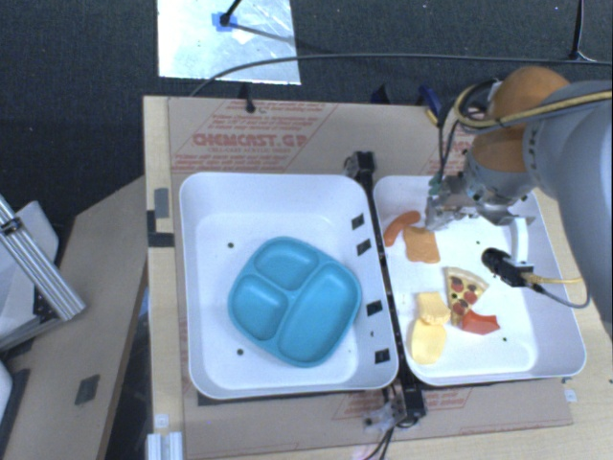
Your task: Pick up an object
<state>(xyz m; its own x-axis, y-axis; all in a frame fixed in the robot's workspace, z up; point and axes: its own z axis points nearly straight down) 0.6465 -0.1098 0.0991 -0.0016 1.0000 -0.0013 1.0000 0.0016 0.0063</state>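
the gripper hangs low in the right bin, right of centre frame, just above an orange food piece; i cannot tell how its jaws stand.

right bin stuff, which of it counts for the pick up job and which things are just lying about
For the job:
gripper, low in the right bin
orange sausage and tan piece next to it
pizza slice
yellow cheese pieces
red piece

Just lying about:
blue plate in the left bin
foil sheet beyond the bench
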